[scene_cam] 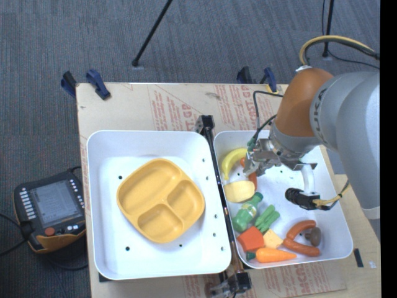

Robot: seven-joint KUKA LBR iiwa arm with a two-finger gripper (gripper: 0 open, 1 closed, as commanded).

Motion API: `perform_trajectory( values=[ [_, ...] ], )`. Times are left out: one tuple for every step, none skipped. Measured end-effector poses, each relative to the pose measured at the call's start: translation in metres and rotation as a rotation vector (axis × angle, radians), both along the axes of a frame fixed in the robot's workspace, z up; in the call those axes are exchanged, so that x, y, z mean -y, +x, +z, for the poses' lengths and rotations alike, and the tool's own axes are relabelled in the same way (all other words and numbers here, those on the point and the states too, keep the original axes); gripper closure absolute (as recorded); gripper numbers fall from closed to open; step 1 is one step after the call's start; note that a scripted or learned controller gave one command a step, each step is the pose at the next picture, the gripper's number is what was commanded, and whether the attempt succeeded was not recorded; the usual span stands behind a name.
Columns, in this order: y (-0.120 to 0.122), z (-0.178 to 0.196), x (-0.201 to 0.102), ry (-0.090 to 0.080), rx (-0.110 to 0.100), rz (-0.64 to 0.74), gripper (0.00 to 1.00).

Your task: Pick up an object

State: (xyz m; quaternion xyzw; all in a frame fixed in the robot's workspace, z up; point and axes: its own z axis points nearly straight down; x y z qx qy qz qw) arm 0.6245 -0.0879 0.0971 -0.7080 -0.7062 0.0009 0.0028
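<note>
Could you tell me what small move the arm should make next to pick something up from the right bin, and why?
Probably a short, straight descent. The tool hangs in the right white bin, just above the pale yellow rounded toy food and beside the yellow toy banana. Nothing is seen between its fingers, so it likely needs to go lower before closing.

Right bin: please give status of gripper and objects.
Gripper low over right bin. Below it banana and pale yellow piece. Nothing seen held.
</note>
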Motion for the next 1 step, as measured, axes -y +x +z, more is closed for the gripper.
perform_trajectory(
  values=[
    [0.0203, 0.092, -0.0497, -0.002, 0.007, 0.005, 1.0]
  ],
)
